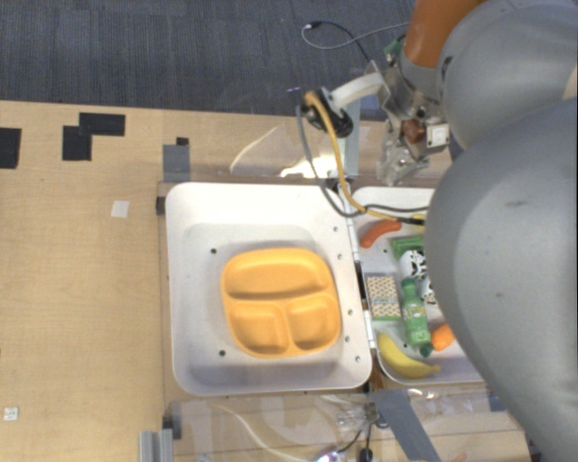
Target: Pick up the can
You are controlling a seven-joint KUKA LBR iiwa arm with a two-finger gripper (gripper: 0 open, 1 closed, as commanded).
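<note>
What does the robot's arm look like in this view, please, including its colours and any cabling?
The arm is a bulky, rounded, matte grey body with an orange band above the wrist. A yellow cable and thin black wires loop beside the gripper, a cluttered metallic assembly.

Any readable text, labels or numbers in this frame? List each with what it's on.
None legible.
Small patterned packet in the right white bin: print too small to read.
Green plastic bottle: label blurred.
White tags on the wooden bench: too small to read.
Orange compartment tray: no markings.

The wooden bench bears two white bins side by side.
</note>
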